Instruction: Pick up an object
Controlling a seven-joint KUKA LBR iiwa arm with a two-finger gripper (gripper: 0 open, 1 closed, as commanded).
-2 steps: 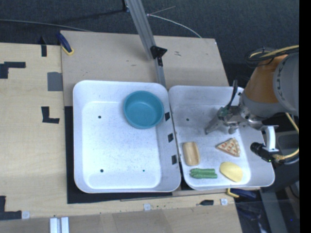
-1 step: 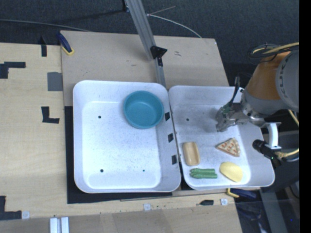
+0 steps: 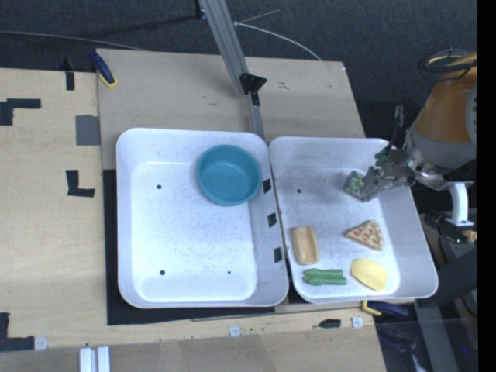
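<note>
We see two white bins side by side on the bench. The left bin (image 3: 147, 231) carries a blue bowl (image 3: 229, 175) at its 1 o'clock corner, upright, close to the inner wall.

The right bin (image 3: 310, 157) holds the small stuff. A bread roll (image 3: 304, 245) lies at about 8 o'clock in that bin, long axis running 12 to 6. Just below it, at 7 o'clock, a green bean pod (image 3: 323, 277) lies flat, pointing 3 to 9; near the roll, we can't tell if they touch. A yellow lemon-like piece (image 3: 368, 273) sits at 5 o'clock, just beside the pod's 3 o'clock end. A pizza slice (image 3: 366, 235) sits above the yellow piece, at roughly 4 o'clock in the bin, apart from it.

The arm comes in from 3 o'clock, orange band (image 3: 446, 115) above the wrist. The gripper (image 3: 370, 183) is low over the right bin at about 2 o'clock, tilted toward 9. At its tip there's a small grey-green object (image 3: 355, 184), touching or right against the fingers. Too blurry here: we cannot tell whether the pincer is spread, pressed together, or actually pinching that piece. Whether the piece rests on the bin floor or is off it, we can't tell either.

A slanted metal pole (image 3: 225, 33) crosses the bench at 12 o'clock, ending near the seam between the bins.
</note>
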